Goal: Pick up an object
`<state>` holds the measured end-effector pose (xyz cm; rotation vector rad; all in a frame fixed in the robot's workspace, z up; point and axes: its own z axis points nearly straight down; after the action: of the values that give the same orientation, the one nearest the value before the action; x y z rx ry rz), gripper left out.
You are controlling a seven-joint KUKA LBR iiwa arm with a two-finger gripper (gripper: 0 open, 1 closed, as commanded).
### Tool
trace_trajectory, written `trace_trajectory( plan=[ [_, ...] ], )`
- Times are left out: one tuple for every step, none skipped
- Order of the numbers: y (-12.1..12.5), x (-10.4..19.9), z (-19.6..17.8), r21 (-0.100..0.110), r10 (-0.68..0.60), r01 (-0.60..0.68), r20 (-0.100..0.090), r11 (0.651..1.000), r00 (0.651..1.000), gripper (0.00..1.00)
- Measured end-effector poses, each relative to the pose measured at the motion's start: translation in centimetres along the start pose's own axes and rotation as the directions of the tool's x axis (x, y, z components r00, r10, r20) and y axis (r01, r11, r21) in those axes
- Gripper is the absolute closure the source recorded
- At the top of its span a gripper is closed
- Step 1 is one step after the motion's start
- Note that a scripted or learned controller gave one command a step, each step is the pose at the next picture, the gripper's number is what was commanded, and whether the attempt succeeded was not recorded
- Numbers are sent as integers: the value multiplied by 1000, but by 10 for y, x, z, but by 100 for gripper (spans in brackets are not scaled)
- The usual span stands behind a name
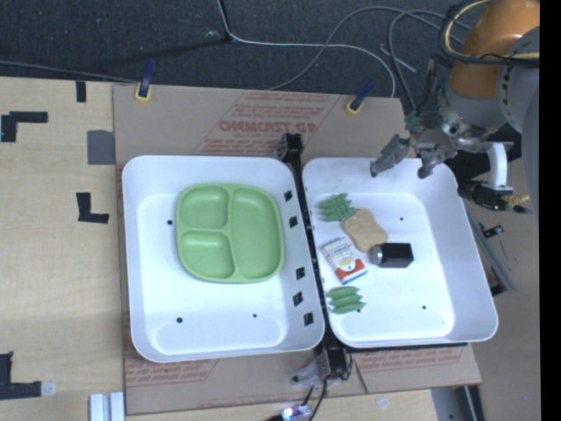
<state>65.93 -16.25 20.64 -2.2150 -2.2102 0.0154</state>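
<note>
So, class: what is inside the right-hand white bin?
Inside the right bin lie two green leafy pieces, a tan spongy piece, a small printed packet and a black block. Anything beneath them is covered.

Wooden bench (53,261), seemingly dark carpet (105,16) behind.

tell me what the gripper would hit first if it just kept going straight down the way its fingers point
The gripper hangs open over the far edge of the right bin, fingers pointing down. Going straight on, it would likely meet bare white bin floor near the far rim, not the tan piece or green pods. Depth is hard to judge here.
</note>
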Motion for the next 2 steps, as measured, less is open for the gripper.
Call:
trace_trajectory(
  plan=[
    [3, 1, -10, -14, -3, 4, 2, 1000, 1000, 0],
    [4, 2, 55, -10, -4, 4, 3, 1000, 1000, 0]
  ],
)
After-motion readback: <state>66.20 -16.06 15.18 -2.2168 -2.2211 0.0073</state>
